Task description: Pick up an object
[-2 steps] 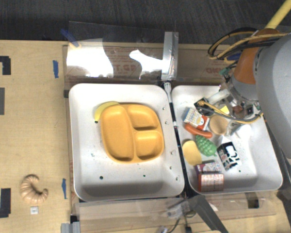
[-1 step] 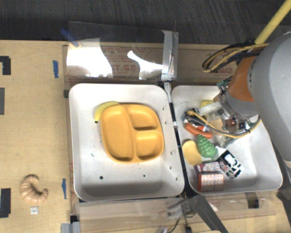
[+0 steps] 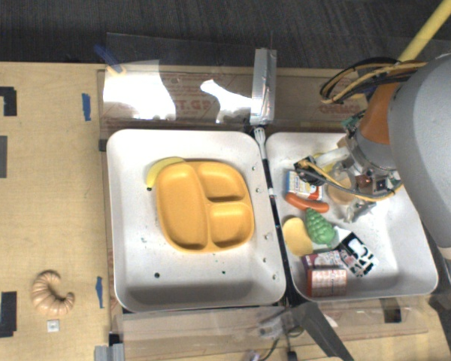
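The right bin (image 3: pixel 413 235) holds several small items. There is a yellow lemon-like piece (image 3: pixel 297 234), a green bumpy piece (image 3: pixel 321 226), an orange carrot-like piece (image 3: pixel 307 201), a small printed box (image 3: pixel 304 181), a red can (image 3: pixel 327 280) lying down and a black-and-white object (image 3: pixel 357 253). My gripper (image 3: pixel 344 192) hangs low over the middle of this bin, just right of the box and the carrot piece, wrapped in cables. The orange wrist band (image 3: pixel 376 117) sits above it.
The left bin (image 3: pixel 128 201) carries a yellow divided plate (image 3: pixel 204 204) with a banana (image 3: pixel 159 168) peeking out at its upper left. A tan croissant-like toy (image 3: pixel 52 292) lies on the bench at the lower left. A metal clamp (image 3: pixel 263 87) stands behind the bins.
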`<state>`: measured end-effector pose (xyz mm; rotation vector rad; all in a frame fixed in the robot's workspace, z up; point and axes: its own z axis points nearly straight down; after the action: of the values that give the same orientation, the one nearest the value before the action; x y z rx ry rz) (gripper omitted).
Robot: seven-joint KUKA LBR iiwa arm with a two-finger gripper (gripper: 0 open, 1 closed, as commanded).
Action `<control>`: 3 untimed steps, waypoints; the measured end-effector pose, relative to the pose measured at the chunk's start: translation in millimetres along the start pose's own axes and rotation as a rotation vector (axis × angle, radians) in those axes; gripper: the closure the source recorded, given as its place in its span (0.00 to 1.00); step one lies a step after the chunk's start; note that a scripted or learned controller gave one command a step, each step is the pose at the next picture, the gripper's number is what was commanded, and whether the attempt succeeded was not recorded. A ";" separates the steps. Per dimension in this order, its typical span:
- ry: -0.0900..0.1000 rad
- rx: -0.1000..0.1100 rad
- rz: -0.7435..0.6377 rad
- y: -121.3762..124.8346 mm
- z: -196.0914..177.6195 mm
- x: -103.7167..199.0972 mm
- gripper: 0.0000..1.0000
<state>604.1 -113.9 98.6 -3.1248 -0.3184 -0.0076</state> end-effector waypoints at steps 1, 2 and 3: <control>-0.002 0.000 0.005 -20.1 11.5 -33.3 0.00; -0.002 0.003 0.004 -40.0 10.8 -87.4 0.00; 0.019 -0.001 -0.006 -13.2 6.8 -115.0 0.00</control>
<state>488.9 -124.1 91.3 -3.1230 -0.3270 -0.0377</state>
